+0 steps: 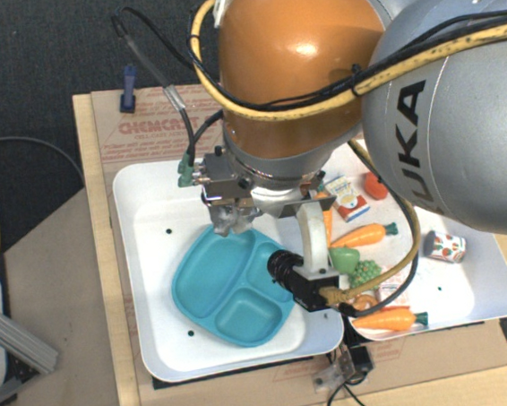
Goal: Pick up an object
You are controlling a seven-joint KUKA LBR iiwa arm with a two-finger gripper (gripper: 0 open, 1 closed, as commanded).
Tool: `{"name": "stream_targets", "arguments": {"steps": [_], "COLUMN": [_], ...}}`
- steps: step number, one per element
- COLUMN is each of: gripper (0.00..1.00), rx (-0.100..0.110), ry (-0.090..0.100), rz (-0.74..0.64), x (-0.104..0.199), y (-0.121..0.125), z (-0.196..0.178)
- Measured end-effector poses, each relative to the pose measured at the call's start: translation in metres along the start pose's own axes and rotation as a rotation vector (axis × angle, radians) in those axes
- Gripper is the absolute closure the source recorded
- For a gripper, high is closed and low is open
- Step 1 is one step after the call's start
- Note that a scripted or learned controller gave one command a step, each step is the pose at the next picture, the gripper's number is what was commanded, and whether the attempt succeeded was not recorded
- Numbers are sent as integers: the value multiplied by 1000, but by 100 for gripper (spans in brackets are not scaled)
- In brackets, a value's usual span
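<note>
Tray: blue divided tray point(222, 291), lower centre, light, stiff, slippery; grip its thin rim.
Gripper point(233, 218): open or closed, cannot tell.

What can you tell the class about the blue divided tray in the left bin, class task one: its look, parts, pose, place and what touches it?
The blue tray looks like smooth turquoise plastic with rounded corners. Raised ridges divide it into compartments; three show. It lies flat, open side up and turned at an angle, on the floor of the left white bin, towards that bin's near right part. Nothing lies in the compartments that show. The arm's wrist hardware overlaps its upper edge and right side; whether anything touches it there cannot be told.
</note>
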State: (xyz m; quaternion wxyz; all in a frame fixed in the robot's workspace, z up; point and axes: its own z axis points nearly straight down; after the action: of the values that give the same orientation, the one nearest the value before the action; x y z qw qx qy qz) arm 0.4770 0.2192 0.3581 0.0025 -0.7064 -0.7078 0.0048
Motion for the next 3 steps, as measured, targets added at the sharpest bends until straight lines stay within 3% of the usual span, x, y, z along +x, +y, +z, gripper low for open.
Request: {"name": "stream_targets", "arguments": {"steps": [1,2,3], "gripper": [100,100,100], "rx": [-29,-14,-17], "ry": [13,5,6], "rz": [0,-2,-4], "x": [4,6,7], "y": [1,0,0], "z": [-187,-188,-198]}}
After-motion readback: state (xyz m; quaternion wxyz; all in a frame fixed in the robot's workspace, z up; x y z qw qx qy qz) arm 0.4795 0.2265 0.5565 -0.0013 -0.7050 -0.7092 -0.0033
